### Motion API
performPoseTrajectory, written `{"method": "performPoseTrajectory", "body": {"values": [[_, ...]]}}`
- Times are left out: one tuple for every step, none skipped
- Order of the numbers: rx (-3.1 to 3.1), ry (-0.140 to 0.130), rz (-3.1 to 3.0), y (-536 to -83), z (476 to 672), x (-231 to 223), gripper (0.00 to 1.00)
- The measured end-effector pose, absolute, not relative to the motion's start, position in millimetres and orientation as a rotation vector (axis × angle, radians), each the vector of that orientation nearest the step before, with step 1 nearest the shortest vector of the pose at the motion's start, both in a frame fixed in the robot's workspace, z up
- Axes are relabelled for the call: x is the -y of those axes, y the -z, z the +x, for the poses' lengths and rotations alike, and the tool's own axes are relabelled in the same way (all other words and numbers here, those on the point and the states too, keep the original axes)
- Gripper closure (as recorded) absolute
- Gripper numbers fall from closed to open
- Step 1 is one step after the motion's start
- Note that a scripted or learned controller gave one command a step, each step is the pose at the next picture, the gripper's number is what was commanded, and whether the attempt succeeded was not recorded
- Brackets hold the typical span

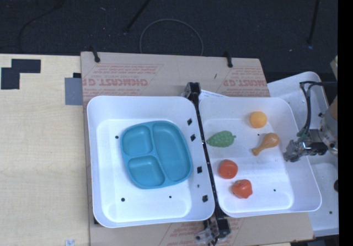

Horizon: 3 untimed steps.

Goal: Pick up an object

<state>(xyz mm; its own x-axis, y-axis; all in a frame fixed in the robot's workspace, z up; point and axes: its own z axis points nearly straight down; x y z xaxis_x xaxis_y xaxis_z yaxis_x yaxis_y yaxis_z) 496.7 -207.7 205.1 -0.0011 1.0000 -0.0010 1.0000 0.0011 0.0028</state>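
Observation:
The right bin (276, 201) holds several toy foods: an orange ball (257, 119), a green leafy piece (221, 139), a tan drumstick (266, 143), a red tomato (228, 169) and a red pepper-like piece (241, 188). My gripper (293, 153) hangs over the right rim of this bin, just right of the drumstick and apart from it. Nothing shows in its grasp.
In the left bin (105, 129) lies a blue divided plate (156, 154). A black divider (199, 151) runs between the two bins. Cardboard (165, 76) lies under the bins, and cables (306, 107) hang near the arm at the right.

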Motion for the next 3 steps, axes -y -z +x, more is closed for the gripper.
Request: {"method": "performPoseTrajectory", "body": {"values": [[-2.229,0.0,2.22,-200.6,499.8,161.9,1.0],[-2.23,0.0,2.22,-195.1,502.4,109.8,1.0],[-2.229,0.001,2.221,-198.4,501.5,63.4,1.0]]}}
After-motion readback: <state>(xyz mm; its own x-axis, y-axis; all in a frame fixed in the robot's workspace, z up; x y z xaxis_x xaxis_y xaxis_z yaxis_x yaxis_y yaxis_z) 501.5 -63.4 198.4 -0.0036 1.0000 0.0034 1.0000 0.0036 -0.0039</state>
